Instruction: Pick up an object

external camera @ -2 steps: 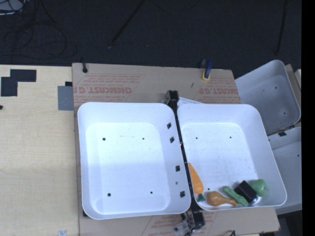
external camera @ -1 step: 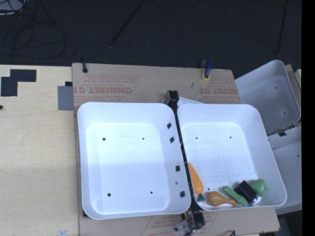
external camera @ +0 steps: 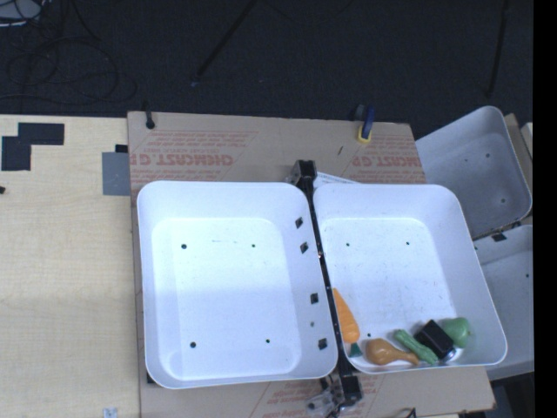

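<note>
The things to be picked lay in the white plastic bin on the right [external camera: 383, 192], all crowded into its near corner. A slim orange carrot-shaped piece [external camera: 346, 317] lay along the bin's left wall, pointing away from the camera. Just beside its near end sat a tan pear-shaped piece [external camera: 386, 351], and next to that a long dark-green piece [external camera: 415, 346] lying at a slant. A black block [external camera: 434, 339] rested touching the green piece, and a rounded light-green lump [external camera: 458, 329] sat just beyond the block, near the bin's right wall.

How my claw stood, apart or together, I could not tell, nor how the cluster lay relative to it.

The white plastic bin on the left [external camera: 218, 192] sat edge to edge with the right one, with small black clips [external camera: 302, 224] along the join. Both bins rested on a brown printed cardboard sheet [external camera: 261, 151] over the pale wooden bench [external camera: 61, 259]. A blue-and-yellow clamp [external camera: 365, 125] gripped the cardboard's far edge.
</note>
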Controlling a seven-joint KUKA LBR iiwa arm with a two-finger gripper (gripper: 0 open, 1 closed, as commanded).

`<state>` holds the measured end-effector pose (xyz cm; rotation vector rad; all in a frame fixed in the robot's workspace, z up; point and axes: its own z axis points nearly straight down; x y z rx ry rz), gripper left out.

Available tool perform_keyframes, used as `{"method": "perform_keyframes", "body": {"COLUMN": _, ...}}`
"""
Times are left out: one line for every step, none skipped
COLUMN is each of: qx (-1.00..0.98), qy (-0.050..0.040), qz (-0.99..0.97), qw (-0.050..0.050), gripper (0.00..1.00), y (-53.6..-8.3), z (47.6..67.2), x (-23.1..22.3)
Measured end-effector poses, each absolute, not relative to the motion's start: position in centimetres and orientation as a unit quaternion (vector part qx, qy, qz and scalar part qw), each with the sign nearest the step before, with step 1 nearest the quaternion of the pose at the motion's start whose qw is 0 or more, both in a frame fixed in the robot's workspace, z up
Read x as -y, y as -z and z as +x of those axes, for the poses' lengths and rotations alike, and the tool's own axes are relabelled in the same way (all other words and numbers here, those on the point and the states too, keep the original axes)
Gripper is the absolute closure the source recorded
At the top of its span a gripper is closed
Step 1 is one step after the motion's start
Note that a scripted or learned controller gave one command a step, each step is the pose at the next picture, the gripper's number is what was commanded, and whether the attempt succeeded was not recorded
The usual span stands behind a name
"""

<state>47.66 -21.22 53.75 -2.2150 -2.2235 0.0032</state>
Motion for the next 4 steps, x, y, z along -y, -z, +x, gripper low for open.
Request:
{"method": "perform_keyframes", "body": {"qx": 0.709, "qy": -0.001, "qz": -0.706, "qw": 0.002, "gripper": 0.0, "y": -53.75, "z": 47.66, "x": 21.22}}
{"method": "perform_keyframes", "body": {"qx": 0.709, "qy": -0.001, "qz": -0.706, "qw": 0.002, "gripper": 0.0, "y": -53.75, "z": 47.66, "x": 21.22}}
{"method": "perform_keyframes", "body": {"qx": 0.709, "qy": -0.0009, "qz": -0.706, "qw": 0.002, "gripper": 0.0, "y": -53.75, "z": 47.66, "x": 21.23}}
{"method": "perform_keyframes", "body": {"qx": 0.71, "qy": -0.0016, "qz": -0.704, "qw": 0.002, "gripper": 1.0, "y": -54.74, "z": 47.74, "x": 21.2}}
